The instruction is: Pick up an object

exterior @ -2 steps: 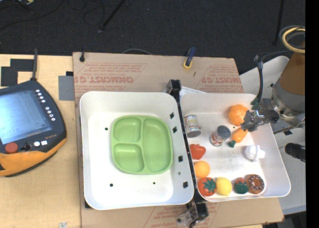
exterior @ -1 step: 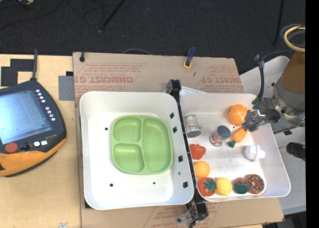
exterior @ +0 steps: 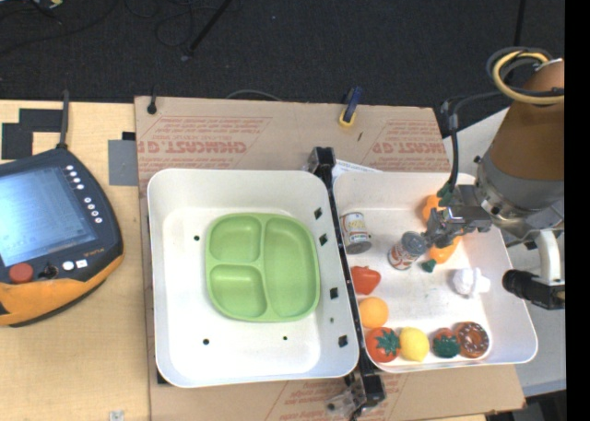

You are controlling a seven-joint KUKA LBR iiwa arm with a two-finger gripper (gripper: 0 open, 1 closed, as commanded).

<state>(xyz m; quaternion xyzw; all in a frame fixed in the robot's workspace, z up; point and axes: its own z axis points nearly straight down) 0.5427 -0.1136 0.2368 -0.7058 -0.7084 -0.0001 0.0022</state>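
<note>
A: Where is there room for you to move?

B: Look at the left white plastic bin (exterior: 175, 226). A light green plastic plate with three sections (exterior: 261, 265) sits in its middle, and bare white floor runs all round the plate to the walls. The right white plastic bin (exterior: 387, 191) is much fuller. Its far part, near the top wall, is bare.

A: What crowds the right bin?

B: Along the near edge you see a red toy strawberry (exterior: 383, 344), a yellow toy lemon (exterior: 415, 344), a small red and green toy (exterior: 446, 342) and a brown toy doughnut (exterior: 473, 339). An orange ball (exterior: 373, 311) and a red toy pepper (exterior: 365, 279) sit by the wall between the bins. A small silver can (exterior: 355, 231) lies just beyond them.

A: And your grey two-finger gripper (exterior: 441, 226)?

B: It hangs low over the right side of that bin. An orange toy carrot with a green end (exterior: 442, 251) lies right under it. You cannot tell if the fingers are open or closed, or if they touch the carrot. A small grey and red bottle (exterior: 406, 251) lies just beside it, and a white crumpled lump (exterior: 468, 282) sits nearer the right wall.
</note>
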